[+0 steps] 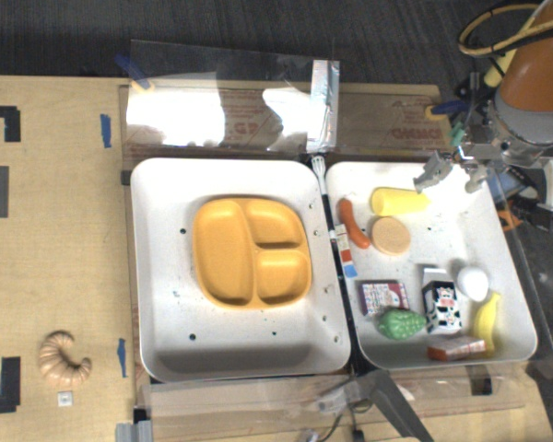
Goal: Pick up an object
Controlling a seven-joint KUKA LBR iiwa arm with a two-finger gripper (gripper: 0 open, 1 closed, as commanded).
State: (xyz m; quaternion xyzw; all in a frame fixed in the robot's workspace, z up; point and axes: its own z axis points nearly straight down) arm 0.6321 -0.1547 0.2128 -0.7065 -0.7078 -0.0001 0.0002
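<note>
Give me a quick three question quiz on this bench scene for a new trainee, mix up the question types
1. True or false: the orange divided plate lies in the left bin.
2. Which item lies outside both bins, on the wooden bench? A) yellow cylinder B) croissant C) banana
3. Fill in: the pincer is above the far edge of the ____ bin.

Key
1. True
2. B
3. right; the right bin holds the small items.
</note>
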